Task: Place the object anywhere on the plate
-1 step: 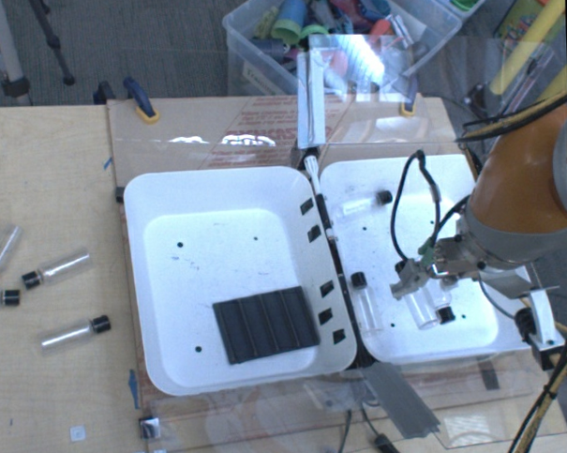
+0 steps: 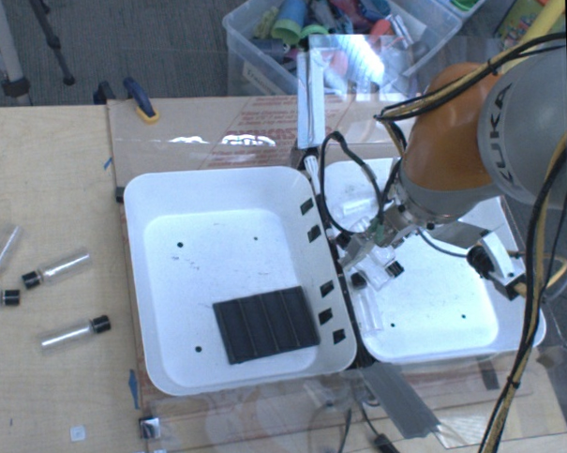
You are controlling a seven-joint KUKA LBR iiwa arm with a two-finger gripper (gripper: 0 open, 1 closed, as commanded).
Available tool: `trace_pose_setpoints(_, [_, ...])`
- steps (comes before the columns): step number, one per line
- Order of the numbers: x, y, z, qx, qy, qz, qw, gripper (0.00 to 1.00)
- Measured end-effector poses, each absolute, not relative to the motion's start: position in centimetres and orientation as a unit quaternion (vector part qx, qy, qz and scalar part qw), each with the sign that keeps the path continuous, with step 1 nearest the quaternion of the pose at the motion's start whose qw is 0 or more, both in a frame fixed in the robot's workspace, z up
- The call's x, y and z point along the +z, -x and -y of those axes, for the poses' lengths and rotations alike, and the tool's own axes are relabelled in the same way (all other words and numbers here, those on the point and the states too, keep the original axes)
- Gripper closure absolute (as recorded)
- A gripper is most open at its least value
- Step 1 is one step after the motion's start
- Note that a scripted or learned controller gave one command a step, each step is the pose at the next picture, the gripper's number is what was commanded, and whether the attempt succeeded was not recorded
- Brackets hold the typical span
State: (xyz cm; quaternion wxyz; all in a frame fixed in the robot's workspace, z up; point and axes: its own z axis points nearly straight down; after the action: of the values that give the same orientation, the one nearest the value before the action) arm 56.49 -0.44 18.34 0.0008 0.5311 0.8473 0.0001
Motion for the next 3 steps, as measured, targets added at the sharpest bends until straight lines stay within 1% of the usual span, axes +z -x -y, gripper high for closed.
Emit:
trace_pose_setpoints(1, [18.4, -57.0, -8.2, 0.0010, -0.323, -0.947, 0.002, 1.00])
trace_pose_setpoints(2, [23.5, -52.3, -15.7, 0.0004, -0.418, -0.908, 0.001, 1.00])
trace_pose_setpoints(3, [12.7, -49.9, -20.2, -0.0025, -0.588, -0.809, -0.002, 1.00])
